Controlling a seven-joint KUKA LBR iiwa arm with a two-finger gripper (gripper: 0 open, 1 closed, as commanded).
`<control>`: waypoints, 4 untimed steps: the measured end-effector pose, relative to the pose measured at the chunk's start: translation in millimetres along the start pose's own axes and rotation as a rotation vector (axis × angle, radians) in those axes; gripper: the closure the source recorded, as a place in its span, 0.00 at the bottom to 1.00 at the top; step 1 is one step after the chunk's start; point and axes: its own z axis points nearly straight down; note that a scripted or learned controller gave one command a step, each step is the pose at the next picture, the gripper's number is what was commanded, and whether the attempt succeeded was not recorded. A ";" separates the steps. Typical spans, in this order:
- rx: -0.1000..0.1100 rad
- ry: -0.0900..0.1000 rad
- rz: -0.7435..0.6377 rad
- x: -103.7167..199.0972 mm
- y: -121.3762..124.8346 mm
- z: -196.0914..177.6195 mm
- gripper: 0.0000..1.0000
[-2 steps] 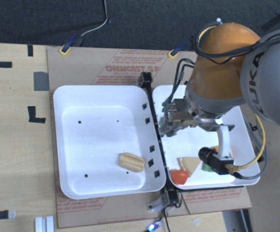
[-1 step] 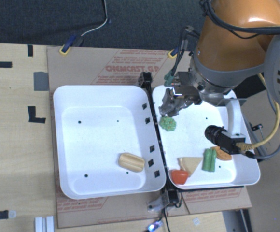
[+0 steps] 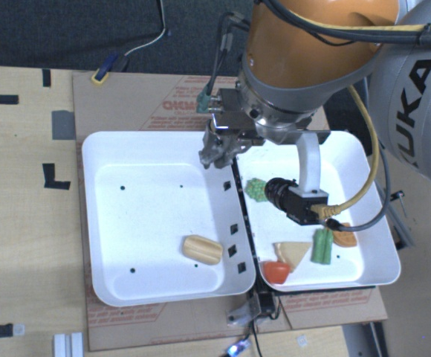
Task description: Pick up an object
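Gripper low over bins' divider

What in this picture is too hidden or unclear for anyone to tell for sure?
- Gripper: the camera view looks down past the orange wrist, so its tip is a dark blur.
- Green leafy piece in the right bin: partly covered by the black fitting on the arm.
- Orange piece: tucked behind the green stick, shape unclear.
- Right bin's far corner: hidden under the arm.
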 end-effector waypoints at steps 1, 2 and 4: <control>0.021 -0.009 0.012 -20.5 -2.8 157.6 1.00; 0.016 -0.006 0.005 43.3 -3.5 259.8 1.00; 0.006 -0.003 0.010 -21.3 -1.2 209.4 0.00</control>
